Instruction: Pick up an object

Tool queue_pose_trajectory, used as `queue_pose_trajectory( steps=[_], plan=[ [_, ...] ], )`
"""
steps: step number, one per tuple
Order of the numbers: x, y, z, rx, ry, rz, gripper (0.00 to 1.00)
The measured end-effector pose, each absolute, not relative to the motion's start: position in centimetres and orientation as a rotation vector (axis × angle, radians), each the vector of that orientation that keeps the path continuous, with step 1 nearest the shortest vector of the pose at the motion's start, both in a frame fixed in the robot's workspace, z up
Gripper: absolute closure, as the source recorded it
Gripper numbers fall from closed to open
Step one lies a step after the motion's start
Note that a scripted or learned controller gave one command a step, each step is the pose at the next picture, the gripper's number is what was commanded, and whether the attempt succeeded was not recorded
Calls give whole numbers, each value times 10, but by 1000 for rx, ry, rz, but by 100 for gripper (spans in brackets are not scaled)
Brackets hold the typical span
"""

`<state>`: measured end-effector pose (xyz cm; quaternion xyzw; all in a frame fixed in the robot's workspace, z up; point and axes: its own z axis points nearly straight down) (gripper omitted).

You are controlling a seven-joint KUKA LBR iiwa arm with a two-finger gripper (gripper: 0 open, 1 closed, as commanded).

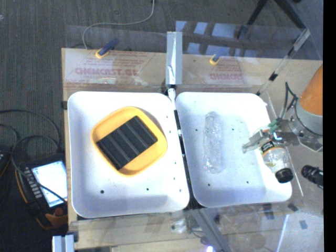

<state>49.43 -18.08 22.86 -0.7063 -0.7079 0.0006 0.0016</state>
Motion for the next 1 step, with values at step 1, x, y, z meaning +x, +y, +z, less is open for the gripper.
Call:
queue_pose_trajectory(
  steps=[1],
  plan=[
    [540, -208, 210, -2104, -2332, 4, 0]
  ],
)
